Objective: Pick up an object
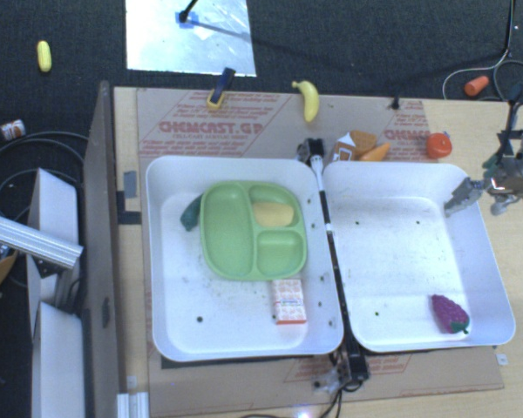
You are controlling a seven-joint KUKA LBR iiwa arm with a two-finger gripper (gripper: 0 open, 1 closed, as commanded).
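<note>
Camera view, fixed above the bench: two shallow white bins are seen side by side, the left bin (170,259) and the right bin (497,294); in the left bin a green divided tray (235,251) is laid, with a pale yellow object (275,213) in its far right compartment; a dark green object (190,212) is tucked just beside the tray's left edge; a small red-and-white box (288,302) is laid against the tray's near edge; in the right bin a purple grape bunch (450,313) is found in the near right corner, well apart from the arm; the gripper (464,195) is seen over the far right rim of the right bin, nothing being visibly held; whether it is open or closed cannot be told; beyond the bins, a yellow banana (309,99) and an orange round object (438,145) are laid on the board.
</note>
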